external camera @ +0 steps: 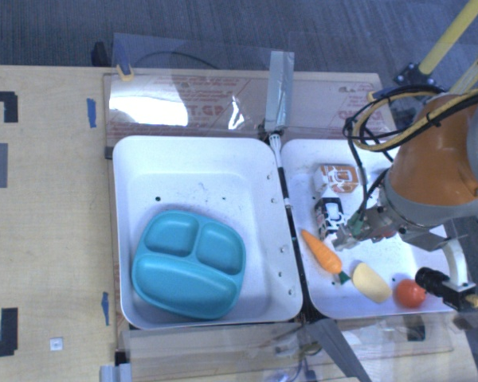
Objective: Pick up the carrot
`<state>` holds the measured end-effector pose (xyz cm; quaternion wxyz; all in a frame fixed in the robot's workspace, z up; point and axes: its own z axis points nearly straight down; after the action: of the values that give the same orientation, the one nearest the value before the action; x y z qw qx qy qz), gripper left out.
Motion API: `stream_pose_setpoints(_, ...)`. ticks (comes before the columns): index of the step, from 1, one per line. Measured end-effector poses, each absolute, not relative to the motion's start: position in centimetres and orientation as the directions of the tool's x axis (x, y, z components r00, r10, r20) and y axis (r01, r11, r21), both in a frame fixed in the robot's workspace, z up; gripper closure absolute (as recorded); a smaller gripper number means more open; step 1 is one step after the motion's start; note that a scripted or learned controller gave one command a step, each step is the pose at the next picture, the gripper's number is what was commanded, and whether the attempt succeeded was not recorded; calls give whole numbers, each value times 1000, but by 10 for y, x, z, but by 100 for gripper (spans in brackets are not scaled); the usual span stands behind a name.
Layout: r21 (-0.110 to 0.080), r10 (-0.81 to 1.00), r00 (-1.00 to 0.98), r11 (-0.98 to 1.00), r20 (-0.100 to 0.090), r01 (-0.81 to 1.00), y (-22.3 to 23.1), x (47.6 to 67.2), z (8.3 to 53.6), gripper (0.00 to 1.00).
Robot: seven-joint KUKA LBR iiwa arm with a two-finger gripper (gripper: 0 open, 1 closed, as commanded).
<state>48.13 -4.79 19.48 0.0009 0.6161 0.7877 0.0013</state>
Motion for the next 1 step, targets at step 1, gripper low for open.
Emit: stream_pose_setpoints(1,1,971,-241,241,0,971,-48,481,194,0)
